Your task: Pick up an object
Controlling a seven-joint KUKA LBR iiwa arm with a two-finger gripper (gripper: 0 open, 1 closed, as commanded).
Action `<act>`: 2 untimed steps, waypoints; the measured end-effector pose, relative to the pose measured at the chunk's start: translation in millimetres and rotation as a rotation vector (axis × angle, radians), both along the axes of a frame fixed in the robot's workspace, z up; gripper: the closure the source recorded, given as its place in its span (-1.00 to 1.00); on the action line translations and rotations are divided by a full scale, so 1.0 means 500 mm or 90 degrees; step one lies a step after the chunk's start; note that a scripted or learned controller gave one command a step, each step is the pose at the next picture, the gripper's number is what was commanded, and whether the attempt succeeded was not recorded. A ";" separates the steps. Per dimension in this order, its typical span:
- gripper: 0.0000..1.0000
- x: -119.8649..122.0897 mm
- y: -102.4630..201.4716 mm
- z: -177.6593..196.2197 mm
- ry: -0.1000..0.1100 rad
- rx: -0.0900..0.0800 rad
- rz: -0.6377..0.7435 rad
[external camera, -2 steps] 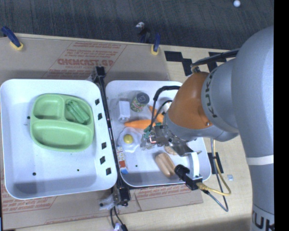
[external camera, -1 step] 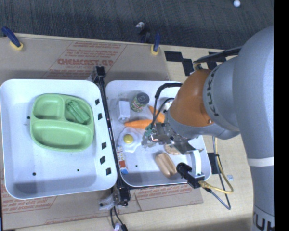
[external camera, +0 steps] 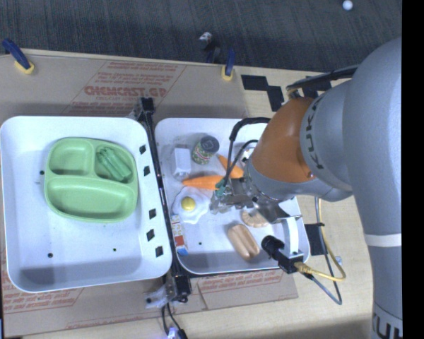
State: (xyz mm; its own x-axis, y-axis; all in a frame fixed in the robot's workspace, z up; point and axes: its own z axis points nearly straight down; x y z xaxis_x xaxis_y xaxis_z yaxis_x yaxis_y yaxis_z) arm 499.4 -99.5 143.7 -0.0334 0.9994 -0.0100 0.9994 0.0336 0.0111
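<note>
- My claw [external camera: 230,198] hangs low in the right bin [external camera: 286,256], just right of the fried egg [external camera: 189,206].
- The carrot [external camera: 201,182] lies just above the egg — the hot dog [external camera: 243,241] below-right of it.
- Whether my claw grips anything — I cannot tell.

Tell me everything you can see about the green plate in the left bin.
The green plate is a pale green divided tray, plastic by its look, with rounded corners and three compartments. It lies flat, right way up, in the upper half of the left bin, resting on its floor. A darker green ribbed item sits in its upper right compartment; the other compartments look bare.
</note>
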 end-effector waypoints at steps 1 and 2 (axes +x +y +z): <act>1.00 0.003 0.000 0.020 -0.003 -0.002 0.002; 1.00 -0.044 -0.123 0.099 0.006 0.006 -0.019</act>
State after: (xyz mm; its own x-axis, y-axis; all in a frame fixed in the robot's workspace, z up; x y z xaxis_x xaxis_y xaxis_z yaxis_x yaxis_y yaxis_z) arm 477.2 -160.9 193.0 -0.0037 1.0000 -0.0010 1.0000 0.0037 0.0016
